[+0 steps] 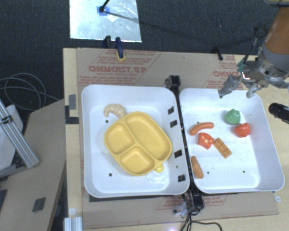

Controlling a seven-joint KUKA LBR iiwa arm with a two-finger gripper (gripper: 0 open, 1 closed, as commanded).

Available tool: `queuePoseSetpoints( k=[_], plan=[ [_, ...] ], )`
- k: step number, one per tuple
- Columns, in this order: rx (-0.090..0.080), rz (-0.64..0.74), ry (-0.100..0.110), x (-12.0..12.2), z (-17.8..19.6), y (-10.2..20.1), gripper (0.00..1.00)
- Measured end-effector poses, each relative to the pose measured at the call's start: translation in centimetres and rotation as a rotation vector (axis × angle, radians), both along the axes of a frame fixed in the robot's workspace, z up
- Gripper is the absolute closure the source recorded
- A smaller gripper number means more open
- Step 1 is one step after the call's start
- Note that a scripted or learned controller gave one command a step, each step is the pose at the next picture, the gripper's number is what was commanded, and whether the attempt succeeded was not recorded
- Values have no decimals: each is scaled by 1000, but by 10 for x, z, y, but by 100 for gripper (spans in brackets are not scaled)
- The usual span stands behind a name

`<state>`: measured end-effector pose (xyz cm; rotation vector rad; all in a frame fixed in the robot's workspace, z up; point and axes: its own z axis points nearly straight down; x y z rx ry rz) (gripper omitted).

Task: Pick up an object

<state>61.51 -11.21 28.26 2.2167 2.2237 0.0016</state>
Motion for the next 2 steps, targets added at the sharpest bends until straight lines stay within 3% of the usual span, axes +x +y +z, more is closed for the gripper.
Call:
queuePoseSetpoints(
  k=[1,2],
  plan=[
    [3,-3,13,-46,-104,1,0],
    [7,-6,-7,-70,-197,-12,0]
  ],
)
